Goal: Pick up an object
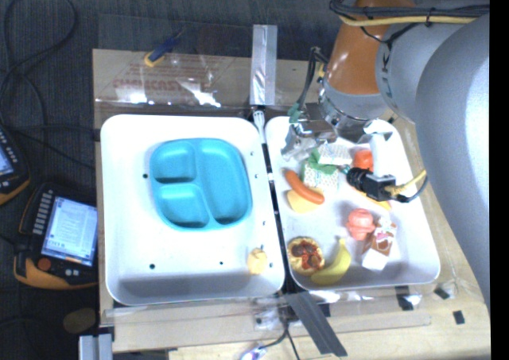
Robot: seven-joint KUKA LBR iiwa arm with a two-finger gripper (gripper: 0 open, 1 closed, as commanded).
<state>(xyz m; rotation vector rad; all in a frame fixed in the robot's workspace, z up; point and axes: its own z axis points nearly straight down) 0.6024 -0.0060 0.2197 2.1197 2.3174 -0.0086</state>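
Note:
My gripper (301, 142) hangs low over the back left part of the right bin (421, 259), just above an orange sausage-shaped toy (305, 186) and a green and white box (324, 172). Further forward in that bin lie a pale yellow piece (296, 203), a pink toy (360, 223), a small pizza (305, 253), a banana (337, 264) and a red and white carton (381, 243). I see nothing clearly between the fingers.
The left bin (127, 255) holds a blue divided plate (199, 182) and a small yellow toy (257, 261) at its front right corner. The arm's grey body and orange band fill the upper right. A tablet (70, 229) lies left of the bench.

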